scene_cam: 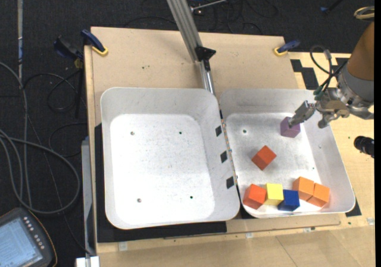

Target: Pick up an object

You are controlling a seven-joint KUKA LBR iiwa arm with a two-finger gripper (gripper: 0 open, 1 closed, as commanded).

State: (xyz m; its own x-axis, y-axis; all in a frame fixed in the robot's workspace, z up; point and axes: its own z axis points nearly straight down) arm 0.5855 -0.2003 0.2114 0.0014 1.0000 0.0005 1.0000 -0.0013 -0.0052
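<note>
Desk [178, 57], right bin [333, 159], arm [363, 63]. Jaws [314, 115] spread open; one finger touches purple block's [290, 128] top, block just below-left, not between them. Step: reaching for grab. Next: shift over block, drop, squeeze. Red cube [264, 157] farther below-left.

2 shallow white bins, the left bin [119, 111] and the right bin [339, 165], look like smooth plastic, faintly speckled, on a matt pale wooden bench [149, 52]. The purple block [290, 129], red block [264, 157] and yellow block [274, 192] appear matt and smooth. A ribbed metal pole [178, 7] shows a dull sheen; the gripper [314, 114] looks metallic grey.
</note>
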